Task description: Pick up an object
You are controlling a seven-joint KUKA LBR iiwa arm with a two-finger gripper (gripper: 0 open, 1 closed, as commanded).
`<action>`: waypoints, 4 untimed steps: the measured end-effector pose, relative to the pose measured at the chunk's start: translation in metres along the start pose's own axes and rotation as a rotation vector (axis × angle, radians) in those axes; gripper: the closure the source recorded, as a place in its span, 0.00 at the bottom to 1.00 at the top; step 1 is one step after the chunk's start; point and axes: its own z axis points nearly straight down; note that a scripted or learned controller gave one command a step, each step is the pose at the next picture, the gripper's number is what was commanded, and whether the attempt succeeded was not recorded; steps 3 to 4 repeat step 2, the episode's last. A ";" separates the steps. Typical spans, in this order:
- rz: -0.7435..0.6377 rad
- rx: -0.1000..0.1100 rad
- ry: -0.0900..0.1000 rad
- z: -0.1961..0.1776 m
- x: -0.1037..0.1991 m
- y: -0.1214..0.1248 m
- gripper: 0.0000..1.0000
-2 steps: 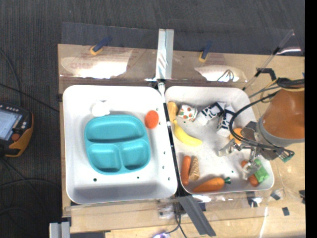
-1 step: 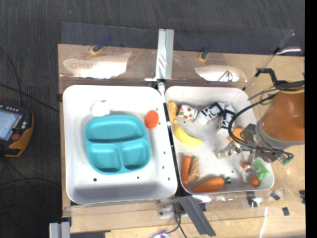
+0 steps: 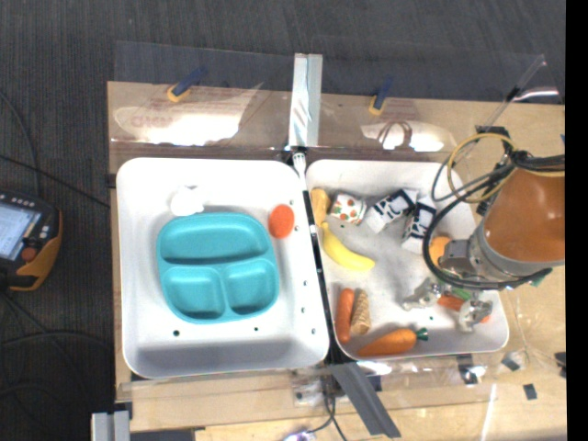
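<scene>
My gripper (image 3: 447, 306) hangs low over the right end of the right bin (image 3: 496, 338), under the grey and orange arm. Its two metal fingers (image 3: 420, 296) stand apart, one to the left and one to the lower right, so it is open. A small red-orange object (image 3: 453, 299) lies between them on the bin floor; I cannot tell whether either finger touches it. Another orange piece (image 3: 439, 244) peeks out beside the wrist, partly hidden by cables.
The right bin also holds a banana (image 3: 347, 251), a carrot (image 3: 388, 342) by the front wall, a second carrot (image 3: 344, 312), a brown cone (image 3: 360, 312) and printed white cubes (image 3: 390, 208). The left bin (image 3: 138, 338) holds a teal divided tray (image 3: 219, 265) and an orange ball (image 3: 281, 220).
</scene>
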 end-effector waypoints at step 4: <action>-0.473 -0.010 -0.010 0.001 -0.010 -0.001 0.00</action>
